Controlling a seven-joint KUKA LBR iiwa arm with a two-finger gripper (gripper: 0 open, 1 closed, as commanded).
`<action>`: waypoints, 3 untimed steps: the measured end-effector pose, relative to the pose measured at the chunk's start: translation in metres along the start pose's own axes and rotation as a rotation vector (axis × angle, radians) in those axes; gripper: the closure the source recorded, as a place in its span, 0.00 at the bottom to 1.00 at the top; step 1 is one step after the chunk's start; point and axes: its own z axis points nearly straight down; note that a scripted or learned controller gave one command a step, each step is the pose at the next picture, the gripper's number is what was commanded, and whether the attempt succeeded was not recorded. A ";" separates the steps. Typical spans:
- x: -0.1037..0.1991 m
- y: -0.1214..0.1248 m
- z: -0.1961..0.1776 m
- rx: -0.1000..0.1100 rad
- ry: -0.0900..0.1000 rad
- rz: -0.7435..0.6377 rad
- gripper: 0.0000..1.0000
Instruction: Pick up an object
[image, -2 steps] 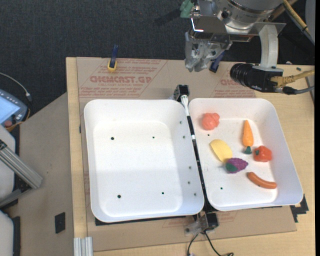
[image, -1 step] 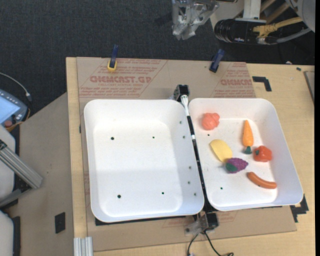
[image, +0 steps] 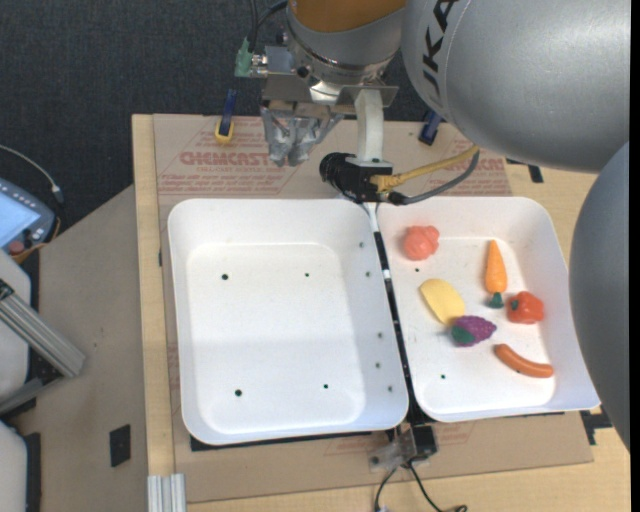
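The grey arm is filling the upper right of the frame, its gripper hanging above the board beyond the bins, fingers pressed together and grasping nothing. The left bin is sitting centre frame, the right bin beside it. In the right bin the toys are lying apart: a yellow piece, an orange carrot, a sausage, a pink lump, a red pepper, purple grapes.
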 end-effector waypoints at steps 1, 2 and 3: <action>-0.014 -0.041 0.079 -0.004 0.000 0.008 1.00; 0.011 -0.052 0.032 -0.021 0.006 0.002 1.00; 0.010 -0.040 -0.011 -0.023 0.006 0.003 1.00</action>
